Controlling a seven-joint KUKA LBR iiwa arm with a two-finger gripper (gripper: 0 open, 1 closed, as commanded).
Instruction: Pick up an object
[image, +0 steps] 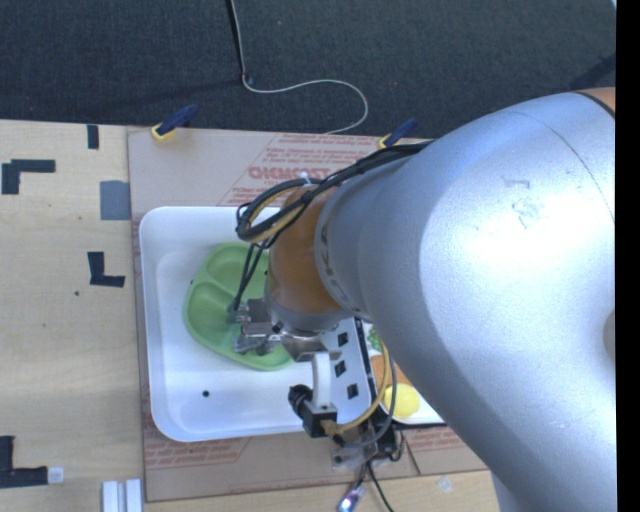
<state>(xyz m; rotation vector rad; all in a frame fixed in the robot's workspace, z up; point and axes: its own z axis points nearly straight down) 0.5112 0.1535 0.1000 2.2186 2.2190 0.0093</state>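
Looming closest, the grey arm (480, 300) hides much of the white bin (160, 300), where a green dish (215, 300), at nine o'clock of the end effector (262, 338), looks light, stiff, slick, best pinched at its rim.

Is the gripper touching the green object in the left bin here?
Cannot tell. In the camera view the gripper overlaps the green object in the white bin, but the arm's wrist hides any contact or gap.

plate (215, 300) in bin (160, 330) | arm (480, 290) over bin's right
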